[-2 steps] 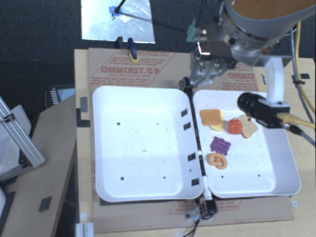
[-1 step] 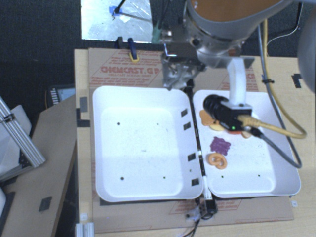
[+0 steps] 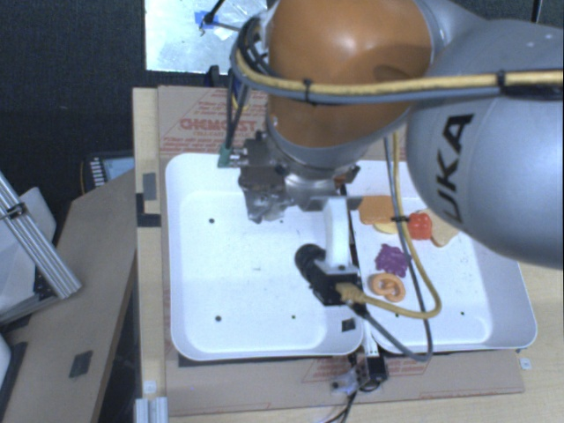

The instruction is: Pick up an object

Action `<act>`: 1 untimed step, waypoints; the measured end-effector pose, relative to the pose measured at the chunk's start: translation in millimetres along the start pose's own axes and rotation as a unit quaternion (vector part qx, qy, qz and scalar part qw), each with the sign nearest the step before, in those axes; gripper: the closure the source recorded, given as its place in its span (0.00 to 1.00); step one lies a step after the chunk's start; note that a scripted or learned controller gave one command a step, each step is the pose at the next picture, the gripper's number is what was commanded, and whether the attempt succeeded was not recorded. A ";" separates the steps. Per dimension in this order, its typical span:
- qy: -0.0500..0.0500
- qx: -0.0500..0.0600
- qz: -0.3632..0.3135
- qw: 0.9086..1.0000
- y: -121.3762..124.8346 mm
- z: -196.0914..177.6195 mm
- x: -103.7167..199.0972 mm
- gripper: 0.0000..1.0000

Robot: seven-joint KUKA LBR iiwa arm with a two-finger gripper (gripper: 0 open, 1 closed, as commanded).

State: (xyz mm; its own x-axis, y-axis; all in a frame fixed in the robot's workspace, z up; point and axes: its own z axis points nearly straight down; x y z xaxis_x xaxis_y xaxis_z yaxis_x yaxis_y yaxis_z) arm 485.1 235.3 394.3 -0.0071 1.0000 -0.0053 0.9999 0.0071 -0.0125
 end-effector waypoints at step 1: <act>-0.001 0.002 0.003 1.000 0.8 216.5 -1.4 1.00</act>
State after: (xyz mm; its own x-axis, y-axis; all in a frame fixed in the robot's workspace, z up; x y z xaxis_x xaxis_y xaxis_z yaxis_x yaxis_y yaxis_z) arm 483.2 232.8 177.8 -0.0003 1.0000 -0.0071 0.9999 0.0002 -0.0157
